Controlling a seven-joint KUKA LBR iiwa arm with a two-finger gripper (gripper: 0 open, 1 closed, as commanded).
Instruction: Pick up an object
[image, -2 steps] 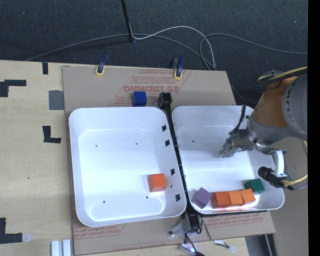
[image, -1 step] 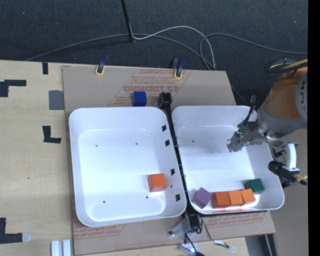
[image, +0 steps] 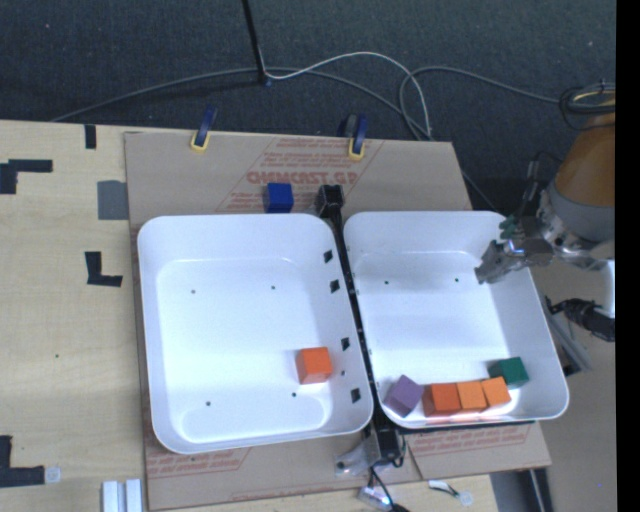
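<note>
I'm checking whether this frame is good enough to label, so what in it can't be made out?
- Hand, camera view: small and blurred over the right bin's far corner; its grip state is unreadable.
- Arm: cut off by the right edge.
- Row of blocks: packed along the near wall, so gaps between them are too small to judge.
- Blue block behind the left bin: its base is hidden by the rim.

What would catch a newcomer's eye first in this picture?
Probably the row of small blocks along the near wall of the right white bin: purple block, two orange blocks, green block. Next, the lone orange cube in the left white bin, and the gripper over the right bin's far right corner.
</note>
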